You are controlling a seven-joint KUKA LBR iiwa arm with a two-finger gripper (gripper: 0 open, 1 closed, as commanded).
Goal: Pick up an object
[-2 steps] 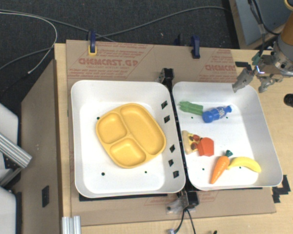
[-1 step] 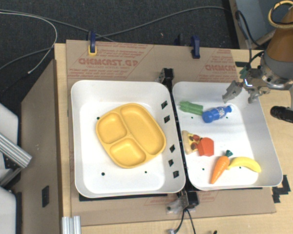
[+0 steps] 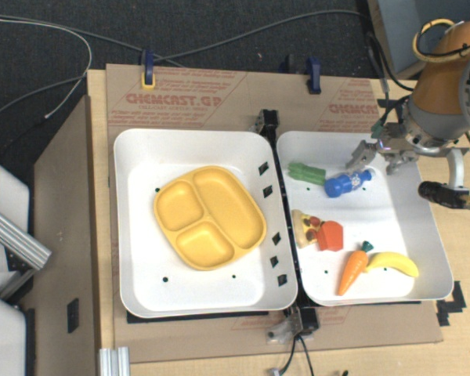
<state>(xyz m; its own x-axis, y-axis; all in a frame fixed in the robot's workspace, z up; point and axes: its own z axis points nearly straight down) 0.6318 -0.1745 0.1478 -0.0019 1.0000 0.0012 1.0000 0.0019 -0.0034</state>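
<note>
Camera view, looking down at a slant. The gripper (image 3: 374, 154) hangs over the far part of the right bin (image 3: 431, 245), its two fingers spread apart with nothing between them. Just below and to its left lies a blue toy (image 3: 346, 184), the nearest candidate for the pick, with a green piece (image 3: 306, 172) further left. Well nearer the camera lie a red block (image 3: 329, 236), a carrot (image 3: 353, 269) and a banana (image 3: 395, 264). The left bin (image 3: 133, 233) holds a yellow divided tray (image 3: 210, 217), probably the drop-off side.

A robotics lab: 2 clamped bins (image 3: 133, 210), loose cables (image 3: 55, 22).
</note>
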